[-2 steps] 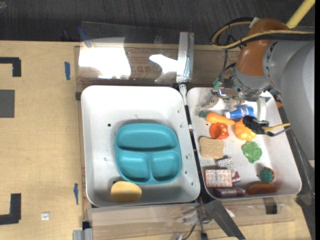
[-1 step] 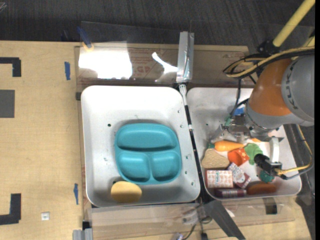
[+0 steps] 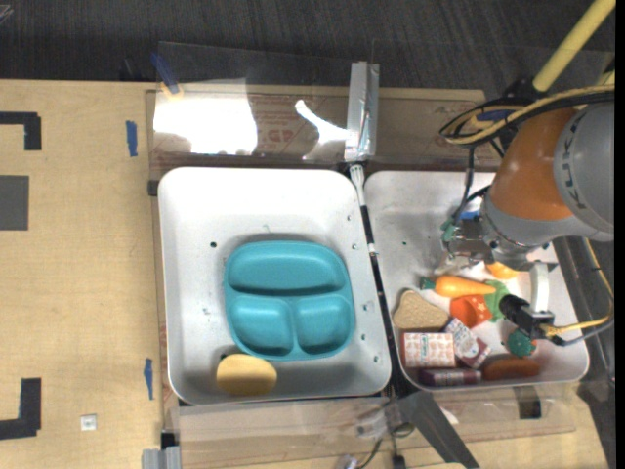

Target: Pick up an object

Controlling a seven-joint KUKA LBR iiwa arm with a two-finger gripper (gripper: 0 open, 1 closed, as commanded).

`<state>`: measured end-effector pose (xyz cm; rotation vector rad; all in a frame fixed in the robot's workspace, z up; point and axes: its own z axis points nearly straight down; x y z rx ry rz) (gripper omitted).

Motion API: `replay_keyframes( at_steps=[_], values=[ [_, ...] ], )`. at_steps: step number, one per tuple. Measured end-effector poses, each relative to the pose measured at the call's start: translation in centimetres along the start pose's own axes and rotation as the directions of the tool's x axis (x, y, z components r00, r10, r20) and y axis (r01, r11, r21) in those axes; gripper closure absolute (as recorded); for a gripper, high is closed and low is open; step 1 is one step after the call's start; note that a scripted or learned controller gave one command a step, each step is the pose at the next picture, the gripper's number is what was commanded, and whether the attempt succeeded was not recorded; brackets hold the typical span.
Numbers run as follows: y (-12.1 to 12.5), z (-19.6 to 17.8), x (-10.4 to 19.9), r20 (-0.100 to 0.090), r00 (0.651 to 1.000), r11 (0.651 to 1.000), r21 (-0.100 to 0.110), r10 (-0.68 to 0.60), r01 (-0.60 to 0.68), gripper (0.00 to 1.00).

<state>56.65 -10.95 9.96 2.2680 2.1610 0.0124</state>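
Camera view: we logged a smooth orange carrot-shaped toy (image 3: 467,286) beneath the gripper (image 3: 476,252); finger state we could not tell.

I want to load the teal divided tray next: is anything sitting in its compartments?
Empty. All three compartments of the teal tray show bare teal floor; the yellow piece lies outside it, on the left bin floor by its near corner.

The grey arm (image 3: 591,169) reaches in from the right edge of the camera view, its thick rounded body angled down and leftward. A broad orange band (image 3: 522,164) wraps it just above the wrist. Below that band the wrist points steeply down, ending in the two-finger gripper (image 3: 471,247), which sits low and is largely hidden beneath the arm's own bulk.
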Motion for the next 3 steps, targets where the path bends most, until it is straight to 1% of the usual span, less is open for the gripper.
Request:
replay_keyframes(
  at_steps=[1, 2, 3],
  values=[
    [6.3, 1.3, -3.1, 0.000, 1.000, 1.000, 0.007, -0.017, 0.017, 1.00],
    [6.5, 0.1, -3.1, 0.001, 1.000, 1.000, 0.001, -0.019, 0.019, 1.00],
    [10.5, 1.4, -6.9, 0.001, 0.992, 0.992, 0.007, -0.123, 0.123, 1.00]
  ],
)
